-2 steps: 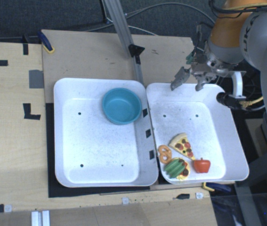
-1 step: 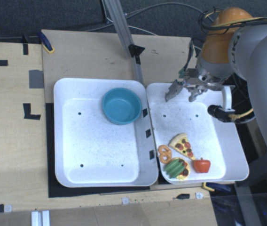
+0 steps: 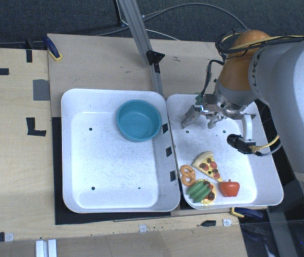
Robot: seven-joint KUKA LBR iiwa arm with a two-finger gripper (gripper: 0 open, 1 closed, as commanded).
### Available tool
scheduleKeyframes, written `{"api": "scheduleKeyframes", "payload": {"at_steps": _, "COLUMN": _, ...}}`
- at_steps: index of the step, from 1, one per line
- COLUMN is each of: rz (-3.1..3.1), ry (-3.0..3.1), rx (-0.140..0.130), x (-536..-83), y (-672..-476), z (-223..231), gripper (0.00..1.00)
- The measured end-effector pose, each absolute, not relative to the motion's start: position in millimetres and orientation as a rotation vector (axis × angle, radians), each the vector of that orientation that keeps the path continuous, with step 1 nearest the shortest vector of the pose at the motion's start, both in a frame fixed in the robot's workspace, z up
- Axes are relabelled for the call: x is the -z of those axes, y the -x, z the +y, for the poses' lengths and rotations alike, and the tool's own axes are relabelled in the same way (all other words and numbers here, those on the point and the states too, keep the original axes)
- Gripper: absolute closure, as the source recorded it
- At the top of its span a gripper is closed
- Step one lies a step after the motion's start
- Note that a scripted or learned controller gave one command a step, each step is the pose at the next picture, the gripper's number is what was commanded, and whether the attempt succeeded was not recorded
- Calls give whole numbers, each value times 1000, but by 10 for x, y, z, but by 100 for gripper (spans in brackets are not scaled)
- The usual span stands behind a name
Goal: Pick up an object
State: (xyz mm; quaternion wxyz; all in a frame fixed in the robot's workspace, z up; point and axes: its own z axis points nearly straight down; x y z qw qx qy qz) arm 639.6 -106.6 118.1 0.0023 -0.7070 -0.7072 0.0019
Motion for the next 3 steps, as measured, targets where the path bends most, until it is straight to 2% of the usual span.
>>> {"api": "scheduleKeyframes", "payload": {"at_steps": 1, "rz": -2223, "ry": 2220, "rx": -1, "x": -884, "y": -6396, "z": -1061, "gripper": 0}}
{"api": "scheduleKeyframes", "payload": {"at_steps": 2, "rz": -2224, "ry": 2221, "rx": 1, "x": -998, "y": -6401, "z": -1063, "gripper": 100}}
{"api": "scheduleKeyframes", "payload": {"at_steps": 3, "rz": -2224, "ry": 2222, "rx": 3, "x": -1418, "y": -6411, "z": -1061, "gripper": 100}}
